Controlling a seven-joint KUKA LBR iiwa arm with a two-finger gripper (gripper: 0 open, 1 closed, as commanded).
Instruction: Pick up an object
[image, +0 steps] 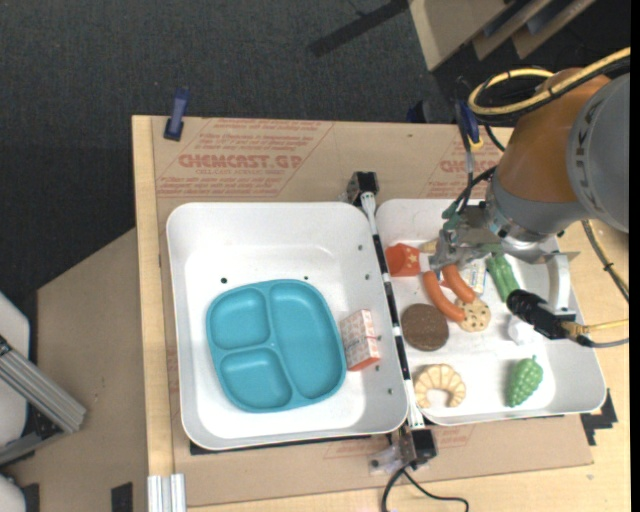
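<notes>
Over on the left, the left bin (190, 240) carries a blue divided plate (275, 343), and a small pink-and-white carton (361, 339) leans against the inner wall beside it. Neither is in play just now.

Across the divider, the right bin (580, 390) is where the action is. A red piece (404, 260) sits near the divider, then a brown round patty (425, 327) and, below it, a croissant (440, 385). Two orange sausages (448, 290) lie slantwise in the middle, a cut slice (476, 316) at their lower end, a green cucumber (502, 275) just right of them, and a bunch of green grapes (523, 380) near the lower right corner.

The gripper (462, 247) hangs right above the upper ends of the sausages, which look like the likely target. How wide it stands, and whether it has anything, I cannot tell; the wrist hides it.

To do this well, it should come straight down with the fingers astride one sausage across its narrow width, clear of the cucumber and the red piece, close firmly, then lift slowly.
</notes>
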